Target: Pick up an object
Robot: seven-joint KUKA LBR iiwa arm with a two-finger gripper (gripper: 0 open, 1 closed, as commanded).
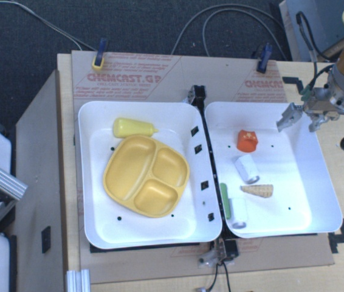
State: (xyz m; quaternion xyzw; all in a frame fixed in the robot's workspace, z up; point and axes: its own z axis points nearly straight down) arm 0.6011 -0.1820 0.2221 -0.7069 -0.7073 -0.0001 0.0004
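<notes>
1. The gripper [301, 118] hung over the upper right rim of the right bin [324, 181]. Its two grey fingers were spread wide, with nothing between them.
2. The right bin was a shallow white tray with smooth, glossy walls. It held five things, all apart from the gripper.
3. An orange-red pepper [247, 140], rounded and blocky, lay near the bin's upper middle.
4. A white cylinder [245, 168] lay tilted just below the pepper.
5. A tan cone [258, 190] with a ridged surface lay on its side below the cylinder, its tip pointing left.
6. A green stick [225, 200], thin and straight, lay along the left wall.
7. A white cup [239, 213] lay just beside the stick, near the lower rim.
8. The left bin [93, 181] held a yellow plate [146, 175], smooth plastic, rounded, split into three compartments.
9. A yellow bottle [133, 127], smooth and tapered, lay just above the plate.
10. Both bins rested on a brown board [129, 72] on the table, fixed with blue clamps [101, 52].
</notes>
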